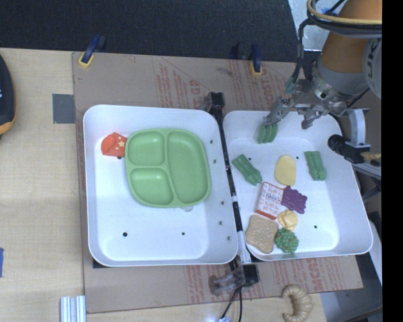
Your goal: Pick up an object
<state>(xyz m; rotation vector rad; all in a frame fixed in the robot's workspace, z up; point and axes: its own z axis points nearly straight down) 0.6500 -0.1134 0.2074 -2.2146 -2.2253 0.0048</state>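
The gripper (290,115) is seen hanging over the far edge of the right bin (342,210), fingers spread apart, and a green piece (266,133) is spotted right under the left finger, touching or nearly touching it, though it can't really be called gripped since it isn't caught between both fingers. Everything else is placed relative to that right bin: a second green veggie (246,168) is found near its left wall, a third green one (315,165) toward its right side, and a yellow lemon-ish thing (286,170) is sat between those two. Closer to the near edge, a pink-and-white packet (270,199) is lying just beside a purple grape bunch (294,198), with a small yellow bit (288,219) below them, then a slice of bread (260,233) and a broccoli piece (287,241) tucked into the near left corner. To the left of the right bin, the left bin (107,237) is set side by side with it, and a green divided plate (168,167) plus a red toy (113,144) are held inside.
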